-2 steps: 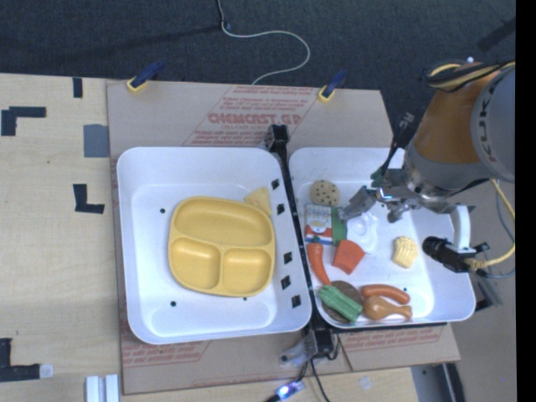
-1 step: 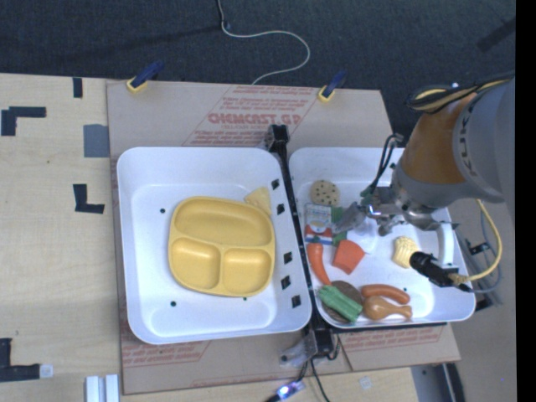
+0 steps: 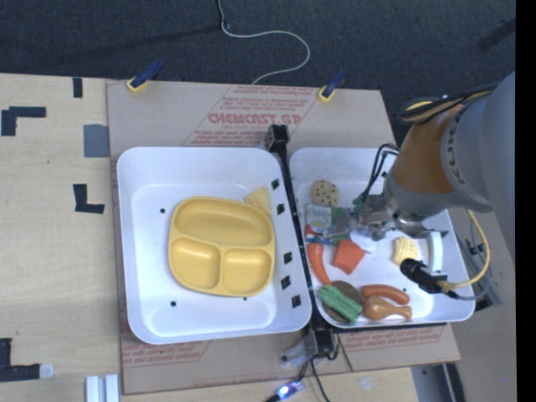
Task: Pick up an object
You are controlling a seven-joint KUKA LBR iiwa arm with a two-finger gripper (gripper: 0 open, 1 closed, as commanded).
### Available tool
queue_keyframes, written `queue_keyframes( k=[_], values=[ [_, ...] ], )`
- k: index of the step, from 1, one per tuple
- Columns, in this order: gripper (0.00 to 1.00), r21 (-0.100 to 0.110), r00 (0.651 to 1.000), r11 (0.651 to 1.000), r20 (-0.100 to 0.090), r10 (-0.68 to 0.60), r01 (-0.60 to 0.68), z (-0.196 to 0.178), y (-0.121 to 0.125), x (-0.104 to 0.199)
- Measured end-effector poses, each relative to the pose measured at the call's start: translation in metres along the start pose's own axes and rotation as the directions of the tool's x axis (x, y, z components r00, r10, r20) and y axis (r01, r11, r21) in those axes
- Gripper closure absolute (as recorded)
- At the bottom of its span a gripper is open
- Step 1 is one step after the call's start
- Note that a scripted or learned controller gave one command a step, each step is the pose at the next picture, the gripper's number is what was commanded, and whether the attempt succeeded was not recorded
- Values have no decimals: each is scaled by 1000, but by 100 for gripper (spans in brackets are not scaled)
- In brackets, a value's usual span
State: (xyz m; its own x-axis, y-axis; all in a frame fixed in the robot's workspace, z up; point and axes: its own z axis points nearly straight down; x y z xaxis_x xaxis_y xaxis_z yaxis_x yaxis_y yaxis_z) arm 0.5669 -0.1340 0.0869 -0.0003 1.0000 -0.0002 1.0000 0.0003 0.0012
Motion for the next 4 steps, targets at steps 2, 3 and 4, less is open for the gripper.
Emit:
queue_keyframes(
  k=[2, 3, 4],
  values=[
    [100, -1, 1000, 1000, 1, -1, 1, -75, -1, -1],
    [100, -1, 1000, 1000, 0, -1, 1, -118, -4, -1],
    [100, 1, 1000, 1000, 0, -1, 1, -138, -4, 0]
  ],
)
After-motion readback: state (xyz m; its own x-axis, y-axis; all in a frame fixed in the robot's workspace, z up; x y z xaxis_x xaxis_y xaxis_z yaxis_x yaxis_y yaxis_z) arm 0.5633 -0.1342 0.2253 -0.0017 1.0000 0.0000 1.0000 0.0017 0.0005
